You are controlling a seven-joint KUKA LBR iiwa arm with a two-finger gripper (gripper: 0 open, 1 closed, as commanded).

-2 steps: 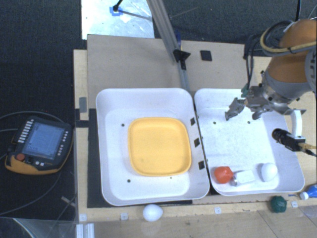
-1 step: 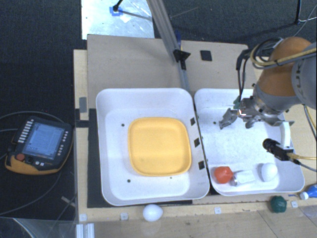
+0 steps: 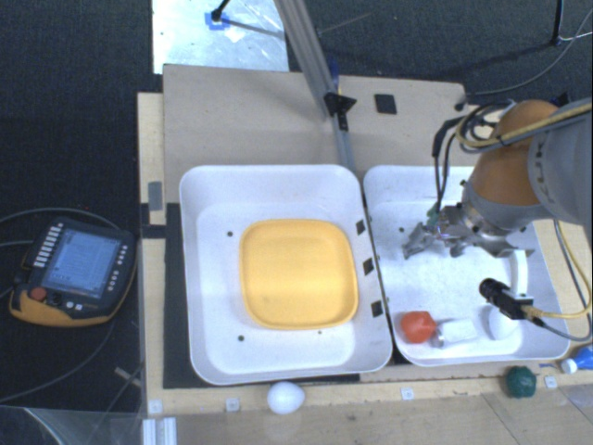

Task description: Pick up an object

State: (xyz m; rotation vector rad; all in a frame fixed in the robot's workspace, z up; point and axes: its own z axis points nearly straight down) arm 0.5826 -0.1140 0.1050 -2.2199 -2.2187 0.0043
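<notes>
red object: small red-orange lump [image 3: 417, 326] near front edge of right bin [image 3: 389, 193], touching or just beside a white cylinder-ish piece [image 3: 456, 332]; exact shape too small to tell
likely handling: looks light, rounded, probably smooth plastic or rubbery, could roll or squirt out of a pinch; guess only
where to grip: across its widest middle, from above, fingers clear of the white piece on its right and the bin wall in front
gripper: [image 3: 422, 239] low over the right bin's middle, well apart from the red object; open or closed cannot tell, nothing visibly held
other right-bin items: white rounded piece [image 3: 500, 323] under a black cable connector [image 3: 496, 292]
left bin: [image 3: 213, 193] holds a yellow square plate [image 3: 298, 273], flat, low rim, hard to pinch
outside bins: white egg-like ball [image 3: 285, 398] and dark green ball [image 3: 520, 381] on the bench front edge
risk: crowding at the front wall, fingers may hit the rim
</notes>
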